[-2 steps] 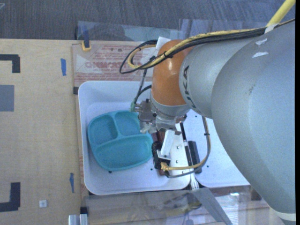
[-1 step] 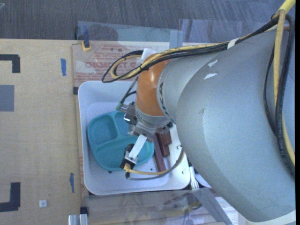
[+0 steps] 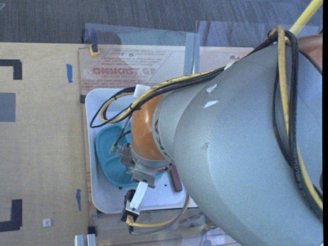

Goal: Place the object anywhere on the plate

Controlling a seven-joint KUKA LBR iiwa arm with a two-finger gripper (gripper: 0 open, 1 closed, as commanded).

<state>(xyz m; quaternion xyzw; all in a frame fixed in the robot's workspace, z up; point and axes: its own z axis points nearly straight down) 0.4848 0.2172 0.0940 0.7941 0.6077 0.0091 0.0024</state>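
A teal plate (image 3: 108, 155) lies in the left part of the white bin (image 3: 93, 117), and my wrist covers its right side. The grey arm (image 3: 230, 137) with its orange band (image 3: 143, 132) reaches in from the right and hangs over the bin's middle. My gripper (image 3: 142, 172) points down just right of the plate, seen from behind its mount. A short brown piece (image 3: 175, 180) pokes out under the arm at the bin's near side; I cannot tell what it is.
Yellow and black cables (image 3: 115, 111) loop from the arm over the bin's far left corner. A white connector (image 3: 136, 198) dangles over the bin's near rim. The wooden bench (image 3: 41, 147) spreads out to the left, with blue tape marks.
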